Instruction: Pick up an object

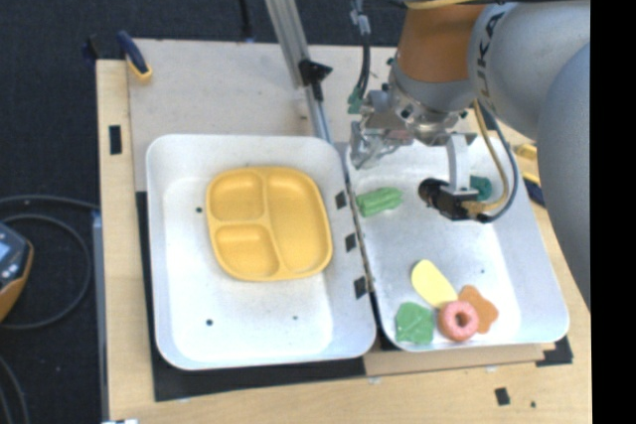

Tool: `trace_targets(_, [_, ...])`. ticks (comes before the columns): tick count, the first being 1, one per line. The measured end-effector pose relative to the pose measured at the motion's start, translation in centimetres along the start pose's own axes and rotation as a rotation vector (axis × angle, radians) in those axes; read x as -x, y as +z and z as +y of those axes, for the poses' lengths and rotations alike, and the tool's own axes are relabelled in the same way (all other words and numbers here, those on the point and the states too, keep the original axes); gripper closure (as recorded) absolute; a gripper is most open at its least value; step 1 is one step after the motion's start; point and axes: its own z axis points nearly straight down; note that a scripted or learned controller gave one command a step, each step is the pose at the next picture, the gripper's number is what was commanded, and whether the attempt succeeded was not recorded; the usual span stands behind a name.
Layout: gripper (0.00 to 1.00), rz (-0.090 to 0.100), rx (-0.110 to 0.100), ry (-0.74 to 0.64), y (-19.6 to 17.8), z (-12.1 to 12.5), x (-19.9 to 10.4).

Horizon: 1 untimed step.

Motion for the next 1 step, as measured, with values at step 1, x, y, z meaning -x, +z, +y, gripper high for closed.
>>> trace_targets(1, [1.0, 0.0, 0.0, 0.0, 1.56, -0.57, -4.59])
